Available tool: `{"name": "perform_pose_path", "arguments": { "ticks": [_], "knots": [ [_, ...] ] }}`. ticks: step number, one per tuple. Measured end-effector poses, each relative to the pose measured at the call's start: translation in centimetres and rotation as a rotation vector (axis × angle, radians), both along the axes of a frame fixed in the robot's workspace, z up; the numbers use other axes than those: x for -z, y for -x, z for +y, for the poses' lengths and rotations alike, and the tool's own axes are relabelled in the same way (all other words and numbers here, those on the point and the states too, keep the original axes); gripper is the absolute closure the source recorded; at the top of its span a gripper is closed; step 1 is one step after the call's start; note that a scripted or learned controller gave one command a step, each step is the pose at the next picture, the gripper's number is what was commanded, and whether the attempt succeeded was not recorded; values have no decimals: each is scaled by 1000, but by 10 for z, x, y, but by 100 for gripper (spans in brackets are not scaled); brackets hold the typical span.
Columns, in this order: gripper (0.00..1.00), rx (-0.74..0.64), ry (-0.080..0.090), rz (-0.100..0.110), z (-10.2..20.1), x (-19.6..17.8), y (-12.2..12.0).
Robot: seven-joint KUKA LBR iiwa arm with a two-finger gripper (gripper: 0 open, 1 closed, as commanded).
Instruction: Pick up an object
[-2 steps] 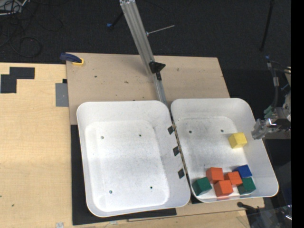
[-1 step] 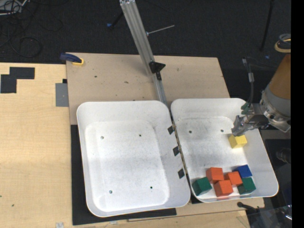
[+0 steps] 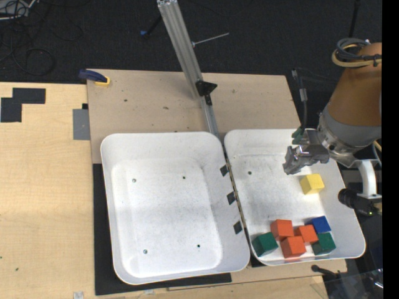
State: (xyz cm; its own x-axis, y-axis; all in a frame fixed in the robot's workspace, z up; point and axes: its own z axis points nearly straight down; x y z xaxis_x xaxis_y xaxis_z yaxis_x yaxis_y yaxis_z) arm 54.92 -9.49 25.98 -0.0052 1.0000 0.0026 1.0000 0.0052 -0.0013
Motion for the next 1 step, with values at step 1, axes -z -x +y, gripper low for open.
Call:
{"name": "perform_pose_path", "arguments": {
  "ticks": [1],
  "knots": [
    [100, 2, 1, 3, 44, 12, -13]
  ]
}}
